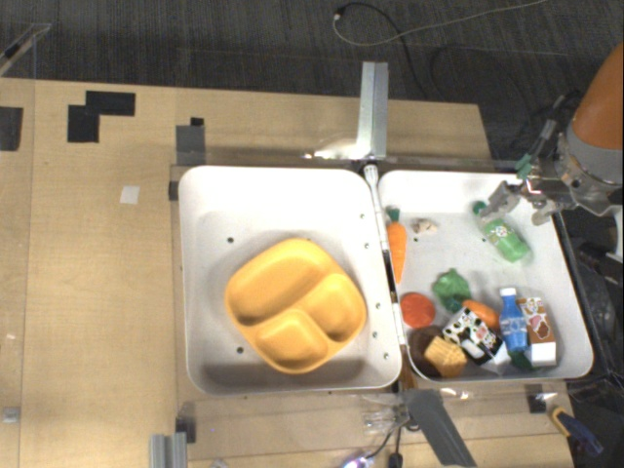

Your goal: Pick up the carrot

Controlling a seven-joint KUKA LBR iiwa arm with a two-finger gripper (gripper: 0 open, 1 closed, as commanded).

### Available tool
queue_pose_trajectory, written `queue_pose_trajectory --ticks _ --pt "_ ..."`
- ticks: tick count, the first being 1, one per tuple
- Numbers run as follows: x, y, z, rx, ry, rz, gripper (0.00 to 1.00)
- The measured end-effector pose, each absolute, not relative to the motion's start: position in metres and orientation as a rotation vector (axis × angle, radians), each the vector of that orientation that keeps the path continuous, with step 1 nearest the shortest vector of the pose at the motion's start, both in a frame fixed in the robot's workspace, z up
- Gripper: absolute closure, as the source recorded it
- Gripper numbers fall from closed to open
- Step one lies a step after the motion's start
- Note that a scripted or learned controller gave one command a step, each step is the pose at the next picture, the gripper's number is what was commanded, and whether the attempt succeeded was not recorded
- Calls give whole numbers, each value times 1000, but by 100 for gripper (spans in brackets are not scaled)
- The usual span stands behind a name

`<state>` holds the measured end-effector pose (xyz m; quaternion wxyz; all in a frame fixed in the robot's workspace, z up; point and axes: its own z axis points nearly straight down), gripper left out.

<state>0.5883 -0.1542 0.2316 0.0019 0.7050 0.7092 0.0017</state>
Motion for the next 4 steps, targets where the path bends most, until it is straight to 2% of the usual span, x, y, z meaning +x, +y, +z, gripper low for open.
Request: queue_pose_trajectory --ticks 1,2,3,4 --pt "602 -83 105 2172 2264 2 0" --pt "604 -82 118 2169 2262 11 100" --pt "537 -79 299 1792 2571 7 100" --pt "489 -172 331 1763 2588 5 100"
